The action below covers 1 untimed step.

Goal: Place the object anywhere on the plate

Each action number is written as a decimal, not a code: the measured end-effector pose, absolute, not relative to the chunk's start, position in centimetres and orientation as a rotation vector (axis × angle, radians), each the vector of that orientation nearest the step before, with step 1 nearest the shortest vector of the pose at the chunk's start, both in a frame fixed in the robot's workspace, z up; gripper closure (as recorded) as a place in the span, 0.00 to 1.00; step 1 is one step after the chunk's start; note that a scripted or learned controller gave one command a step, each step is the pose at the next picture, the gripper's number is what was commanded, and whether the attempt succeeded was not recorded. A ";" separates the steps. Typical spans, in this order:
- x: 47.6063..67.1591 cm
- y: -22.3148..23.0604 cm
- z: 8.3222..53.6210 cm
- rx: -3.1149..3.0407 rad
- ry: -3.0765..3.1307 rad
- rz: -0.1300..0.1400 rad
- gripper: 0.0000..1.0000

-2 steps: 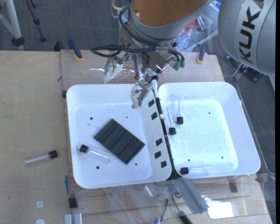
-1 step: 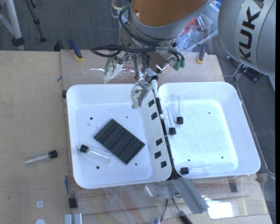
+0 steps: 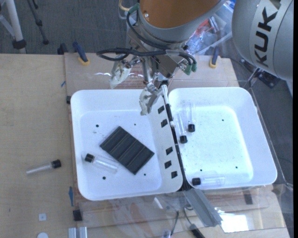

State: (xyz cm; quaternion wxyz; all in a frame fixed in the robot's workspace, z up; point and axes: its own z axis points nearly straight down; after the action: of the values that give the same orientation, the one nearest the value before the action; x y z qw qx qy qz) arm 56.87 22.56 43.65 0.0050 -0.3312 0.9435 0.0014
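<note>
The arm's orange band [image 3: 179, 11] looms closest, carrying the end effector [image 3: 149, 100] above the left bin's [image 3: 79, 139] far rim; whether it grips anything I cannot tell. Below-left of it lies the dark ridged plate [image 3: 126, 149], a capped vial [image 3: 100, 161] touching its edge, likely awaiting pickup.

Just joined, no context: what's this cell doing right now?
The KUKA arm's gripper hangs over the back rim of the left bin, nothing visibly in it. The dark ribbed plate lies in that bin with one clear vial beside it. More vials sit in the right bin, one on the bench. Nothing is on the plate yet.
</note>
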 end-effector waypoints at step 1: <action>56.9 22.6 43.7 -1.037 2.955 0.004 0.00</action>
State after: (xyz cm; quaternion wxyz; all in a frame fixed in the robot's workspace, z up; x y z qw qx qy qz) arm 56.87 22.56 43.65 0.0050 -0.3312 0.9435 0.0014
